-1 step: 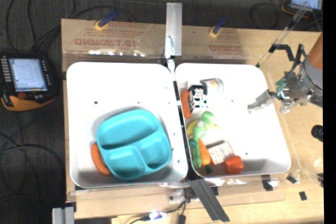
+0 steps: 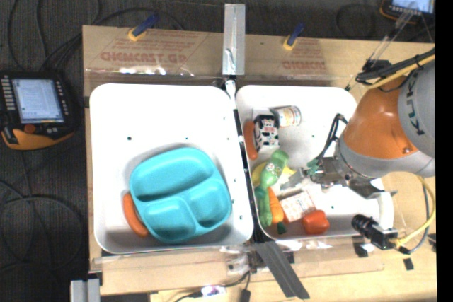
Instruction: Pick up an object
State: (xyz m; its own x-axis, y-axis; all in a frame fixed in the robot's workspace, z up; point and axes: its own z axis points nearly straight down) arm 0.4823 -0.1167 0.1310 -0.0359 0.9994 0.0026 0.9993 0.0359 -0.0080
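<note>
The right bin (image 2: 322, 104) holds several small items. A tin can (image 2: 286, 114) lies on its side at the back, next to a black-and-white cow-patterned carton (image 2: 266, 132). A green and yellow toy (image 2: 270, 170), a carrot (image 2: 274, 203), a white labelled box (image 2: 297, 205) and a red piece (image 2: 315, 222) crowd the front left part. My gripper (image 2: 316, 171) hangs low over the middle of this bin, just right of the green toy and above the white box. I see nothing held in it.
The left bin (image 2: 106, 152) holds a blue divided plate (image 2: 180, 193) with an orange object (image 2: 133, 214) poking out at its left edge. The grey and orange arm (image 2: 386, 138) covers the right bin's right side. A metal post (image 2: 234, 39) stands behind the bins.
</note>
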